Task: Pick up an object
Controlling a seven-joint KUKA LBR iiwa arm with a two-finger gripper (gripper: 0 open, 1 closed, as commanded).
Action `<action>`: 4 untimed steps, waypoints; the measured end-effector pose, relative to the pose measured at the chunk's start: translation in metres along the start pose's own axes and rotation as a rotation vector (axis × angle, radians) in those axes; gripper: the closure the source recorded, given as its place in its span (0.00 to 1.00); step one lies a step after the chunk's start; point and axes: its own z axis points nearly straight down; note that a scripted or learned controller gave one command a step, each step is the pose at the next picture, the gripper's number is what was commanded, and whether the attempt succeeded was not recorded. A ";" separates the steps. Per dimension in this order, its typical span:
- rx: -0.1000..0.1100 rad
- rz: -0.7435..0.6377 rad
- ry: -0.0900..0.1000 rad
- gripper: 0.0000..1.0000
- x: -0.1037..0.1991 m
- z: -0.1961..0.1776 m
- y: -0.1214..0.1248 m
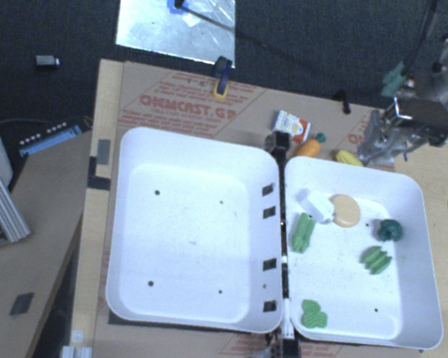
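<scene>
The right white bin (426,287) holds several small items: a white block (316,204), a tan round disc (346,210), a dark teal lump (389,230), a long green ridged piece (302,232), a smaller green ridged piece (376,259) and a bright green lumpy piece (314,315) near the front. My gripper (381,151) hangs over the bench just behind the right bin's back rim, near its middle. It is open and nothing sits between its fingers. It is well apart from every item in the bin.
The left white bin (130,227) adjoins the right one along a dark hinge strip (281,240). Behind the bins lie an orange carrot-like toy (308,148), a yellow toy (347,158) close to the gripper, and a small white and red box (290,125).
</scene>
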 end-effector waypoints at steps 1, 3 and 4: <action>-0.002 0.001 0.000 1.00 -0.002 -0.011 0.000; -0.006 -0.006 0.001 1.00 -0.002 -0.033 0.001; -0.009 -0.008 0.001 1.00 -0.003 -0.044 0.002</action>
